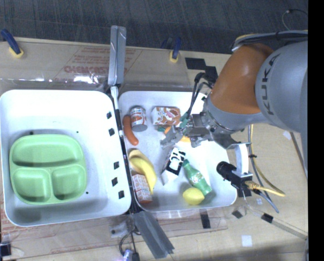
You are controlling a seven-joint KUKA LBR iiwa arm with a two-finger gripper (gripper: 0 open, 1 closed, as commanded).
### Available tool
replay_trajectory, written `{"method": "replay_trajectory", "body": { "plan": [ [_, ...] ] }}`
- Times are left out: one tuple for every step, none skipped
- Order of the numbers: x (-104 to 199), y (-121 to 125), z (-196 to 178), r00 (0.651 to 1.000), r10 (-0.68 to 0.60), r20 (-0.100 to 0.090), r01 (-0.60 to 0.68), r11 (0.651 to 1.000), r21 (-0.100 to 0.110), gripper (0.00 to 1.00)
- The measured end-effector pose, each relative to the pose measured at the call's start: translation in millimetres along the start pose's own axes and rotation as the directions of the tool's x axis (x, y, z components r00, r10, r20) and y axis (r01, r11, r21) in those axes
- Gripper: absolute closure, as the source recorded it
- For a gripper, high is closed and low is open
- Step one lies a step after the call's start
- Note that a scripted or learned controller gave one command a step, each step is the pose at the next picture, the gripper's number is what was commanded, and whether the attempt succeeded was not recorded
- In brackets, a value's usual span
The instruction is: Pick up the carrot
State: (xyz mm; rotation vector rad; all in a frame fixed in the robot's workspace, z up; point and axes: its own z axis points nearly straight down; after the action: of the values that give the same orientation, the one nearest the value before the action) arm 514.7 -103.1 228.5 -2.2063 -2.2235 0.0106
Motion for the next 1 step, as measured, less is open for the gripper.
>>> {"method": "replay_trajectory", "body": {
  "plan": [
    [-102.4,46.5,127.5,1.000,-0.016,0.000,0.016,1.000,-0.002,0.00]
  ]
}}
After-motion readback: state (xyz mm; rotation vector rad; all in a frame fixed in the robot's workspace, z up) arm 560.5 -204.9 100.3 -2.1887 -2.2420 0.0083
